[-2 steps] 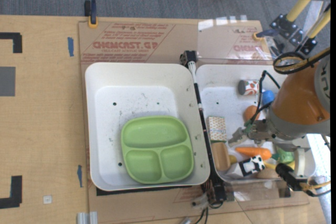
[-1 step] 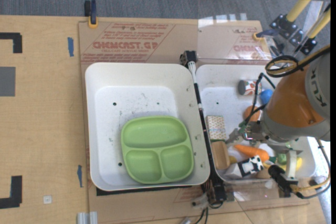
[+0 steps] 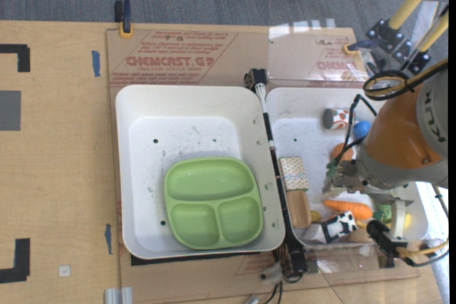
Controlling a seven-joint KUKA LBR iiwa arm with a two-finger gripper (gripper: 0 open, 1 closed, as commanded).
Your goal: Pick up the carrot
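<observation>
Brown cardboard worktop (image 3: 64, 153) | grey-and-orange arm at right | white right bin (image 3: 299, 114) | orange tapered carrot (image 3: 349, 208), lower right, long axis roughly left-right, just below the wrist | jaws (image 3: 340, 178) above it; spread cannot be told.

— Where's your carrot (image 3: 349, 208)?
— In your right bin (image 3: 299, 126), near the front, just under the arm's (image 3: 399, 139) wrist.
— And the left bin (image 3: 135, 153)?
— It holds a green divided plate (image 3: 211, 203).
</observation>
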